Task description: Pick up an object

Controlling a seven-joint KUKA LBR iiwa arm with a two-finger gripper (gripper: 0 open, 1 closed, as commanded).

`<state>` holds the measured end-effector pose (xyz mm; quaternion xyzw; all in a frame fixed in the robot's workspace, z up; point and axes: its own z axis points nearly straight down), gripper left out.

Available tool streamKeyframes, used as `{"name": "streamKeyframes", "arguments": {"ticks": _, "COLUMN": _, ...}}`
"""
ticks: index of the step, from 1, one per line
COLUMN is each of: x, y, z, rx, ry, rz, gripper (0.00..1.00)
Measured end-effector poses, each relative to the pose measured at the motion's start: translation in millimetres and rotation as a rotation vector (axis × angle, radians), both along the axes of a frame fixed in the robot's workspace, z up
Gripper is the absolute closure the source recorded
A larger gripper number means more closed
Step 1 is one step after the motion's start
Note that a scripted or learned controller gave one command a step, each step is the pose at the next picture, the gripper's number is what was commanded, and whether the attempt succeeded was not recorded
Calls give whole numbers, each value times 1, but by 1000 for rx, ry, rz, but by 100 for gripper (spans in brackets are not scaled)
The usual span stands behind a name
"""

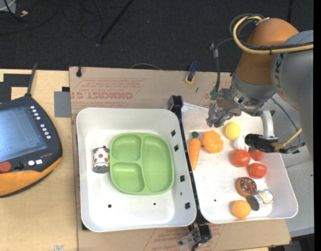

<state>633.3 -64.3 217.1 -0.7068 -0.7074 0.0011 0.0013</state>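
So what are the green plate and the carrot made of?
The green plate looks like smooth, matte plastic: one even colour, with rounded moulded compartments. The carrot looks like toy plastic too, plain orange with a slight shine, though it could be rubber.

Upside-down red print on cardboard sheet point(105, 94), illegible.

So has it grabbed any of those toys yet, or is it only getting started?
Nothing looks picked up yet. The end effector hangs over the right bin's far corner, near the orange pepper and the lemon, with no toy visibly in it. The whole pick is left: lowering, closing on a toy, lifting.
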Motion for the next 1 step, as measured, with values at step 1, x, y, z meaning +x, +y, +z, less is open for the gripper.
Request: {"name": "streamKeyframes", "arguments": {"ticks": 1, "x": -2, "y": 3, "z": 11, "rx": 0, "ry": -1, "rz": -1, "gripper": 100}}
